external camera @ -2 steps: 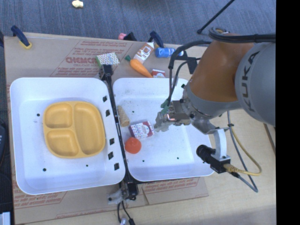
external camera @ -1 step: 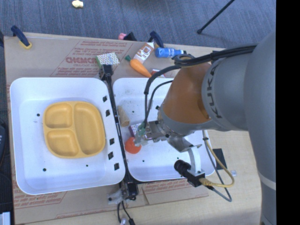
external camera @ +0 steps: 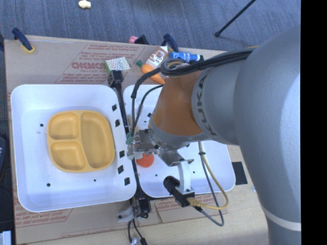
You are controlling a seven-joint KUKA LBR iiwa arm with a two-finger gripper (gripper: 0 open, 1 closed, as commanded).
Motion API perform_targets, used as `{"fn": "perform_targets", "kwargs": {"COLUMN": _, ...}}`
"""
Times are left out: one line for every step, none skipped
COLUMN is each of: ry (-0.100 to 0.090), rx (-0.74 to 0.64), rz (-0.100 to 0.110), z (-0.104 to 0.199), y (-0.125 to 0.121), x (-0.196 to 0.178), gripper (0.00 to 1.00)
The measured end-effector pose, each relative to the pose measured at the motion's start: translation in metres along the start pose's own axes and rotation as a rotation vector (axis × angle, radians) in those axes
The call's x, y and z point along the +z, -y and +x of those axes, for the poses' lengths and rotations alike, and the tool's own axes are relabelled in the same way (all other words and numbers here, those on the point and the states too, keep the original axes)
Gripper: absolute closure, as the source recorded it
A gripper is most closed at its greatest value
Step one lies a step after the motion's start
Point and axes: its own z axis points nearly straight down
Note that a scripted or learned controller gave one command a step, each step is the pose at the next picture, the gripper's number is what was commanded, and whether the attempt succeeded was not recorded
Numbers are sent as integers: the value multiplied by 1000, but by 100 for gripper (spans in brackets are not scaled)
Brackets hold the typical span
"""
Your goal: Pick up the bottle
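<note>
Arm (external camera: 204,106) of mine hangs over the right bin (external camera: 222,172), my hand (external camera: 145,149) low by its left wall. I cannot tell how my hand stands. An orange bit (external camera: 147,160), perhaps the bottle, lies beneath. I judge the grasp underway; next calls for a firm grip, then lifting.

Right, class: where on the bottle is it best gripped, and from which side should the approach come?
Probably the labelled middle of the bottle, from above, closing across its width. It lies on its side by the far rim of the right bin, so its rounded flank faces up.
</note>
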Motion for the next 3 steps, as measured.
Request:
{"fn": "perform_targets", "kwargs": {"ry": 0, "rx": 15, "rz": -1, "z": -48, "y": 1, "x": -81, "gripper": 100}}
{"fn": "perform_targets", "kwargs": {"ry": -1, "rx": -200, "rz": 2, "z": -36, "y": 2, "x": 0, "gripper": 100}}
{"fn": "perform_targets", "kwargs": {"ry": -1, "rx": -79, "rz": 0, "z": 9, "y": 0, "x": -64, "gripper": 100}}
